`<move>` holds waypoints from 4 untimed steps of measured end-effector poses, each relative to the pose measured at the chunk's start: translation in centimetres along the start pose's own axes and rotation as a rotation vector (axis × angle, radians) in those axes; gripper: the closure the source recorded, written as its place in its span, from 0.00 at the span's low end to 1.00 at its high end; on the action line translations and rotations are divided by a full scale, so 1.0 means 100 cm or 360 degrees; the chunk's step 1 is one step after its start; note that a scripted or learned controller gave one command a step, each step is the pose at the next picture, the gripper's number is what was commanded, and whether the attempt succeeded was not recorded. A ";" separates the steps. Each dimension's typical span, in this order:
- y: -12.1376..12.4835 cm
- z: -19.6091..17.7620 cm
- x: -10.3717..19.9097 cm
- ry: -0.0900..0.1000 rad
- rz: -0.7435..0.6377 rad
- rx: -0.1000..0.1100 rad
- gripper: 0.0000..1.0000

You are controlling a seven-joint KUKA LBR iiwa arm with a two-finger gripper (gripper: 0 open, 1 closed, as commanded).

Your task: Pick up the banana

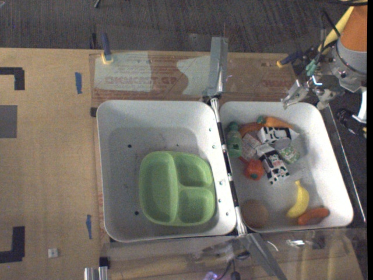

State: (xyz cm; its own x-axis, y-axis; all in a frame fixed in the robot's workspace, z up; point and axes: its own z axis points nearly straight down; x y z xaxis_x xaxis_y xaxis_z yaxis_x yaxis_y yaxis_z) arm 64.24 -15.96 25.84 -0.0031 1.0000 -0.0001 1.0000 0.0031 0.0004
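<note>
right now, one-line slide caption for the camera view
KUKA arm's gripper poised above the right bin's far corner; banana lies untouched near its front.

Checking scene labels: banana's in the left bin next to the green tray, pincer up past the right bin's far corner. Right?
Not quite. The camera view shows the banana in the right bin, beside an orange item; the green tray sits in the left bin. The pincer is indeed beyond the right bin's far corner.
</note>
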 end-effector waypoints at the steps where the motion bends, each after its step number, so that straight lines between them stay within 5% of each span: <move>1: -0.039 0.110 -0.016 0.0000 0.0314 0.0002 0.00; 2: -0.102 0.144 -0.049 0.0001 -0.0040 0.0001 0.00; 3: -0.077 0.108 -0.020 0.0000 0.0059 -0.0002 0.00; 4: -0.120 0.157 -0.040 -0.0002 0.0127 -0.0003 0.00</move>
State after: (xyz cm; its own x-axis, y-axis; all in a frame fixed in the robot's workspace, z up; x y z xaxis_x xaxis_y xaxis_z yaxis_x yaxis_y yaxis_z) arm 52.27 -19.99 10.09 0.0766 0.9971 -0.0009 0.9971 -0.0766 0.0025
